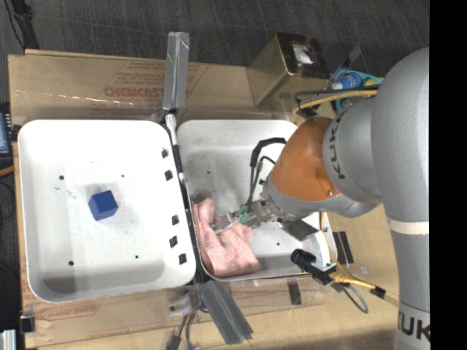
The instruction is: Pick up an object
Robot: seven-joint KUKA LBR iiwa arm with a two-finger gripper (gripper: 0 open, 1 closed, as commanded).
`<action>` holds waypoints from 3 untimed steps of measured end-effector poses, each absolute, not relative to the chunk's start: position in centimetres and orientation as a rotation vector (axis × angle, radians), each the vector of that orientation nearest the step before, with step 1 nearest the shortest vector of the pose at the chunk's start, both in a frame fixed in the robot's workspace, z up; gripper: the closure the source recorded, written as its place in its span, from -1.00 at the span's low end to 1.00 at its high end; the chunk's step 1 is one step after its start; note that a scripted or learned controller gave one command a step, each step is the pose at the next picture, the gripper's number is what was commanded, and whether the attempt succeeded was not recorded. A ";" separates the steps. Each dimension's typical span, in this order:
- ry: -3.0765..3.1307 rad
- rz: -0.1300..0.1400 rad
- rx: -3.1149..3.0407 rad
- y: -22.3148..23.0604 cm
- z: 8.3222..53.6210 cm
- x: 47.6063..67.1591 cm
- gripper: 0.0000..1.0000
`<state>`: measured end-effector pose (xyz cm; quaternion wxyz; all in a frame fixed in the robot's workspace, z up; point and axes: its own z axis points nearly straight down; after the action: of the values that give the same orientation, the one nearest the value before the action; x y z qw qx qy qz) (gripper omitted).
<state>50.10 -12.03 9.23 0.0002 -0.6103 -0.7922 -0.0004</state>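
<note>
Start at your left: the left bin [44, 195] holds a single blue cube [103, 204], sitting flat on the white floor well apart from every wall and far from the arm. Cross the divider and you come to the right bin [219, 141], where a pink cloth [222, 243] lies crumpled against the near-left corner, touching the divider side and reaching toward the front wall. Just right of the cloth's upper edge you see the gripper [244, 216], low in the bin, with the orange band and grey wrist crowding over it. You cannot tell from here whether its tips are spread or pressed together, nor whether any fold of cloth sits between them.

Judge this as the reach-and-grasp step on the cloth, not yet a lift. The next move calls for the tips to settle onto a raised fold, then close. Soft fabric slips easily, so confirm a pinch before you count it as picked.
</note>
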 end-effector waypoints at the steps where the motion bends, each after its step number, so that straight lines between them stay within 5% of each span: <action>1: -2.491 -0.002 -1.911 -12.0 10.2 50.2 1.00; 2: -2.492 -0.002 -1.910 -12.0 10.2 50.2 -1.00; 3: -2.492 -0.002 -1.910 -12.0 10.2 50.2 -1.00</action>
<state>50.20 -12.00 10.22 0.0008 -0.6084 -0.7936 -0.0005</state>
